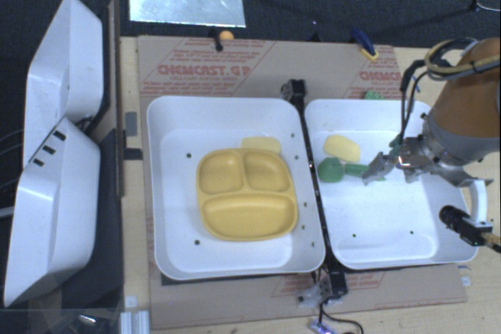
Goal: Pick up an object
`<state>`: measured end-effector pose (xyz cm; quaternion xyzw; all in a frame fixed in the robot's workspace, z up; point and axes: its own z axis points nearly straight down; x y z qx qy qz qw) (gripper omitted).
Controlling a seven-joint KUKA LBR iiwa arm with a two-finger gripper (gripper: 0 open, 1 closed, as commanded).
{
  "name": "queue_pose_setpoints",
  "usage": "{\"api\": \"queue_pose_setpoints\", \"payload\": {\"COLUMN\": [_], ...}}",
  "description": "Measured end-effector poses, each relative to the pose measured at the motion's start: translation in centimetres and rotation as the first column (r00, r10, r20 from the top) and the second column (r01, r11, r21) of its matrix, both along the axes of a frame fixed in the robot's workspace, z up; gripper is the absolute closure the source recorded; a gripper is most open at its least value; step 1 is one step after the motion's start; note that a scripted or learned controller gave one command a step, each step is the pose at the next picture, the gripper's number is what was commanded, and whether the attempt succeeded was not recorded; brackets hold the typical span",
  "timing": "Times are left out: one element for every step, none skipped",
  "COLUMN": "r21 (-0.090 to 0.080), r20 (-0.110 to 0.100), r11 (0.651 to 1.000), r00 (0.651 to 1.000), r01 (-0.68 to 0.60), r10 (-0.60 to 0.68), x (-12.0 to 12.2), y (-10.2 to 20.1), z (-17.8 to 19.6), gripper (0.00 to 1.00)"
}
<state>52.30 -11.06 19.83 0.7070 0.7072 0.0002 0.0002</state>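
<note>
From above the bench, two white bins sit side by side on a cardboard sheet. The left bin (235,184) carries a yellow divided plate (246,194) near its middle, with a pale yellow block (261,144) just beyond the plate toward the far edge. The right bin (383,184) has a yellow lump (342,147) near its far-left corner and, just beside it toward the near side, a green spoon (338,169) with its bowl close to the left wall and its handle running toward the middle. The arm (470,113) leans in over the right edge, and its gripper (378,167) sits right at the tip of the spoon's handle; whether it is released or clenched I cannot tell from here, and nothing is plainly gripped. I would guess the spoon is the target. The risk is that a hold so near the handle's end lets the heavier bowl swing down and slip free, or that the spoon simply gets nudged toward the wall and into the yellow lump.
</note>
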Motion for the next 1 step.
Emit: {"api": "queue_pose_setpoints", "payload": {"r21": [0.0], "r20": [0.0], "r11": [1.0], "r00": [1.0], "r01": [0.001], "r10": [-0.001], "x": [-0.17], "y": [-1.84], "z": [-0.34], "gripper": [0.0]}}
